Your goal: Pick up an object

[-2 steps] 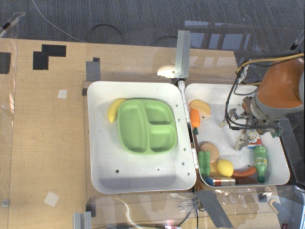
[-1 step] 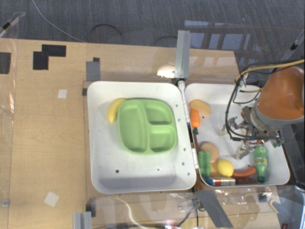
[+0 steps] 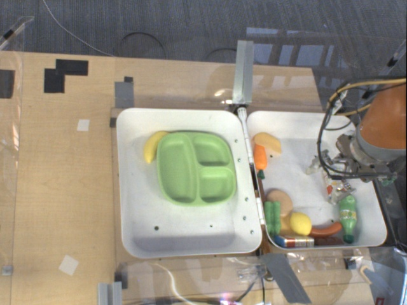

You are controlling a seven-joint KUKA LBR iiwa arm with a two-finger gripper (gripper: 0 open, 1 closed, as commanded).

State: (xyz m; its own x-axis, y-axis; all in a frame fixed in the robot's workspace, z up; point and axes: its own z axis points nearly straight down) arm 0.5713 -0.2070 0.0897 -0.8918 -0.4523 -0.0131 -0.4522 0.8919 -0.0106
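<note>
One grey arm [image 3: 381,129] reaches over the right bin [image 3: 299,170], its tool [image 3: 337,184] low beside a green bottle [image 3: 347,213]; finger state cannot be told.

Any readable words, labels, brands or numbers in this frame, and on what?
None can be read.
Green bottle: its label is too small and blurred to read.
Marker-like tube at the right bin's front wall: any print is too blurred to read.
</note>
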